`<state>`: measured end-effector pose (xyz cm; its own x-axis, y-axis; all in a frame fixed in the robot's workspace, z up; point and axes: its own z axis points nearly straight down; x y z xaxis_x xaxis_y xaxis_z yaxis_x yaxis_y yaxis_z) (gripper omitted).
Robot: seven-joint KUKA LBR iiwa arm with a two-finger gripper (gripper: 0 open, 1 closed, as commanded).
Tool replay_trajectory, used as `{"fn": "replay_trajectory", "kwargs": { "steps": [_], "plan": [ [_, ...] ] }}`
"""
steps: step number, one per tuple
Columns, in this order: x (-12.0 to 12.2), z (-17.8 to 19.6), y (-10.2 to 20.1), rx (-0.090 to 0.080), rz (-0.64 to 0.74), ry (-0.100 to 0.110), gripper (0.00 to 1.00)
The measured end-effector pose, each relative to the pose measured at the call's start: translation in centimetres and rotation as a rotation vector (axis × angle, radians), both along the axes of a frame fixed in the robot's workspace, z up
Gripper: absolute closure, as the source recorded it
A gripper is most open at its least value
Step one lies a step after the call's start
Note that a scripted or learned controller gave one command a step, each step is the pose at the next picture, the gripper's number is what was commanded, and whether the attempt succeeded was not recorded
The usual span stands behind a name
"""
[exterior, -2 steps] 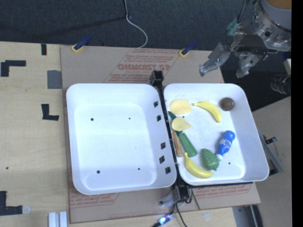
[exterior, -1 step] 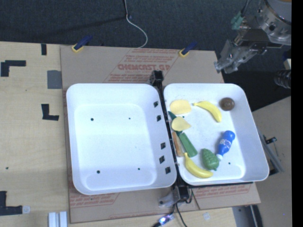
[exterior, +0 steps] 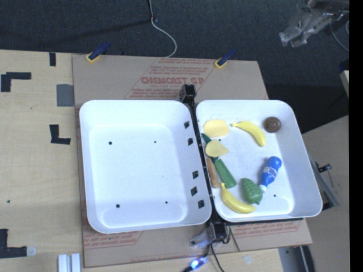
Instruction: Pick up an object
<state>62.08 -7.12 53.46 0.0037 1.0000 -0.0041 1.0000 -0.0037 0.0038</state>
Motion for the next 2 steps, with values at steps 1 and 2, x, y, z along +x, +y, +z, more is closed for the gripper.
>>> {"fn": "replay_trajectory", "kwargs": {
  "steps": [1,2],
  "plan": [
    [4.9,-0.1,-5.4,0.0,0.0,0.002,1.0],
    [4.6,-21.2,-2.5,0.007,0.005,0.022,1.0]
  ]
}}
